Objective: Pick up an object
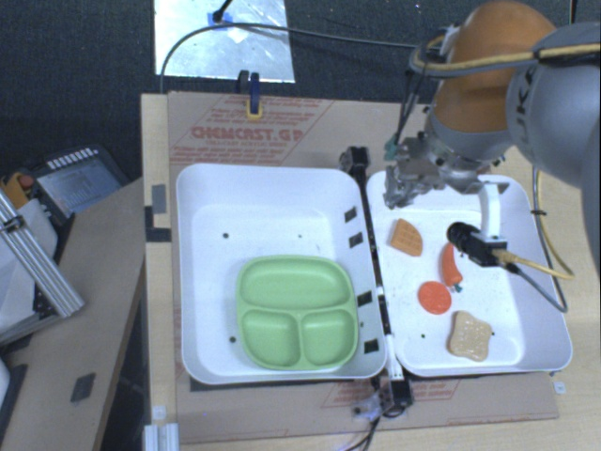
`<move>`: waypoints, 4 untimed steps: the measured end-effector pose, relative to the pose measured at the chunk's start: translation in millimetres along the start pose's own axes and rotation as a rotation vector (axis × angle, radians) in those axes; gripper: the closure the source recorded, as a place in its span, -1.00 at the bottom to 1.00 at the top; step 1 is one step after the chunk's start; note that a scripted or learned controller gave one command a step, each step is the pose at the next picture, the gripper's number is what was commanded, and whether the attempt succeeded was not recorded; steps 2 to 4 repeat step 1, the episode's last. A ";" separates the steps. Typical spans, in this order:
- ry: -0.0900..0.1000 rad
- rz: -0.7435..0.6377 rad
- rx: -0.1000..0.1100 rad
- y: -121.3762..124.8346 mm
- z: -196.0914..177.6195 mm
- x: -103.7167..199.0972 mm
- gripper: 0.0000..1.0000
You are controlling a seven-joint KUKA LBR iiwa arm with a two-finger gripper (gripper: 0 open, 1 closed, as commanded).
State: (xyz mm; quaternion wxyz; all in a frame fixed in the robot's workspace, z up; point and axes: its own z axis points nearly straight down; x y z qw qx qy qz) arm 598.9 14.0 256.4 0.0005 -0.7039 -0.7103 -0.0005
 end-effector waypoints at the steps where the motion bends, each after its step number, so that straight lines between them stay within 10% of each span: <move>1: 0.000 0.000 0.000 -11.4 12.6 42.2 1.00; 4: 0.000 0.000 0.000 -11.4 12.6 42.2 1.00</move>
